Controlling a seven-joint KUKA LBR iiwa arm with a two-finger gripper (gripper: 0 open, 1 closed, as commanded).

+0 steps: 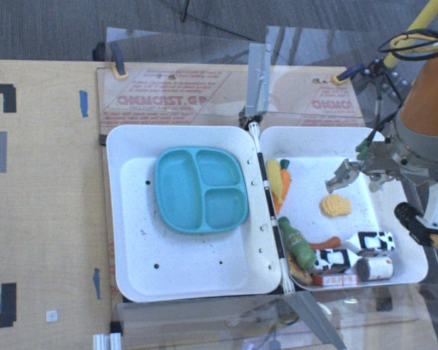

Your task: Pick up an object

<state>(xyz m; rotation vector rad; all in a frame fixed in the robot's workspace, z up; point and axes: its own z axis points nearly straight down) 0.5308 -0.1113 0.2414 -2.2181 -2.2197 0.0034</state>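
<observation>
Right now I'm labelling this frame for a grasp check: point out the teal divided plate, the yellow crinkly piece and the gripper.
teal divided plate [201,190], camera view, central divider ridge.
yellow crinkly piece [336,206], camera view, its middle.
gripper [341,183], camera view, between its fingertips.

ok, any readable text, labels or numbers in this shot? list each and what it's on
"CHEMCAST GP": red print on the brown-papered sheet behind the left bin; letters are soft, so this reading is likely, not certain.
Red print on the second sheet behind the right bin: partly in view, too blurred to read.
Label on the small white can in the right bin: too small to read.
</observation>
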